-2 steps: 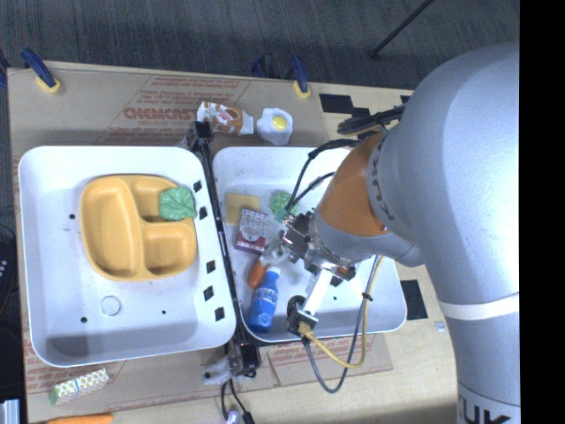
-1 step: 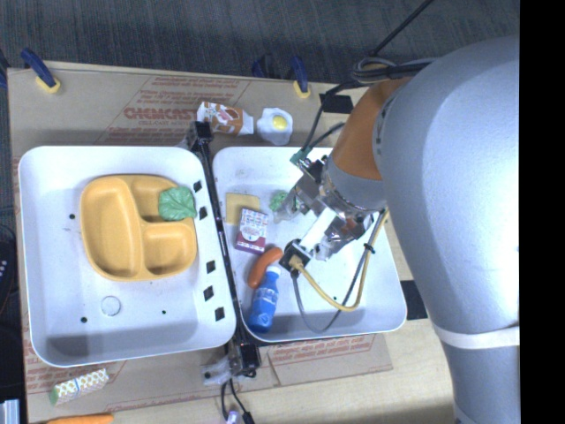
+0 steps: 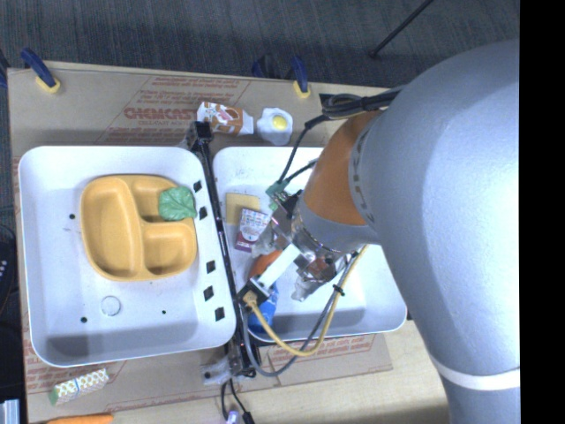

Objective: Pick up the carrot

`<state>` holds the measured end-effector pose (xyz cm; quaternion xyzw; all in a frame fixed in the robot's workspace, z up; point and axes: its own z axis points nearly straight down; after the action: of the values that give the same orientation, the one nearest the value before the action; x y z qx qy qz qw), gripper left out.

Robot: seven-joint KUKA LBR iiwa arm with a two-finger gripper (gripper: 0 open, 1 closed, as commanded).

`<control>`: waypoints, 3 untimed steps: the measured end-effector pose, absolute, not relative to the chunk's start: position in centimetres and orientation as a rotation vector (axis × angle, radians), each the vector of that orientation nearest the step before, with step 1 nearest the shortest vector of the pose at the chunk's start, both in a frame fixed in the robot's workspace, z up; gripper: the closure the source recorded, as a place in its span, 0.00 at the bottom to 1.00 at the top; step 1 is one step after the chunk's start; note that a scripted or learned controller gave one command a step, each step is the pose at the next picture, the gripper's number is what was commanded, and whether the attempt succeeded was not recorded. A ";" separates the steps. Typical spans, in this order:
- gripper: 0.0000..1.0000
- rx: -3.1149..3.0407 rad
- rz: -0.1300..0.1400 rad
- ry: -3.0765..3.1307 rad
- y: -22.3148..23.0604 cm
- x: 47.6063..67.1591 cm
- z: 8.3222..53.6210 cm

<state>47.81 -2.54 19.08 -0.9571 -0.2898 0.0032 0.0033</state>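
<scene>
Reaching down into the right of 2 shallow white plastic bins (image 3: 380,312), the grey arm with its orange band (image 3: 340,179) has its end effector (image 3: 287,268) low over the bin's left side, close to the black divider where the 2 bins meet. The small orange carrot (image 3: 267,261) lies in this right bin, near its left wall and about midway between the far and near edges. It sits right at the metal tip of the end effector, apparently touching it or just beside it.

Judging from this, the approach looks done, but the pickup itself is not confirmed: the carrot appears to rest on the bin floor among other items and nothing shows it lifted. Closing on it and raising it clear seem to be what is left.

How far the end effector is open cannot be told, as the wrist and cables cover it, and no grip on the carrot can be seen.

Around the carrot are a flat yellow cheese-like square (image 3: 242,207), a small red and white packet (image 3: 253,226) and a blue object (image 3: 262,312) nearer the bin's near left corner. The left white bin (image 3: 53,237) holds a yellow divided tray (image 3: 119,228) with a green leaf-shaped piece (image 3: 177,203) on its right rim.
</scene>
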 end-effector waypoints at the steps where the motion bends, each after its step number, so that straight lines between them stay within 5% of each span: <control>1: 0.00 -2.976 0.006 -0.994 -5.8 57.3 19.1; 2: 0.00 -3.089 0.011 -0.541 -4.4 50.3 19.1; 3: 0.00 -3.119 0.012 -0.327 -2.9 47.5 19.1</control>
<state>47.54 -2.92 19.07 -0.9945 -0.1042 0.0039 0.0029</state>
